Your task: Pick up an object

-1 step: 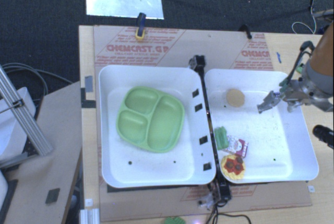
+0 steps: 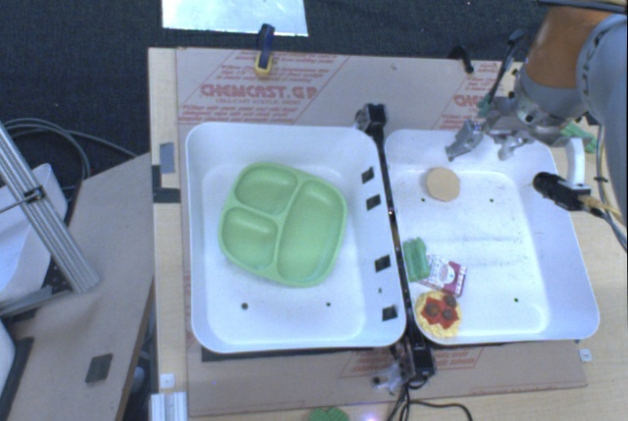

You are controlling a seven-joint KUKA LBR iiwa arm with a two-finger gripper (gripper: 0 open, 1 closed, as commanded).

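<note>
Our gripper hangs with fingers apart and nothing in them over the right bin's back rim, just beyond the cookie, so we might clip that rim or just shove the cookie.

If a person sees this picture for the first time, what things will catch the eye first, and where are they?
The green divided plate stands out most, lying in the left bin. In the right bin are a round tan cookie near the back and small toy foods at the front left. The gripper hangs over that bin's back edge.
</note>
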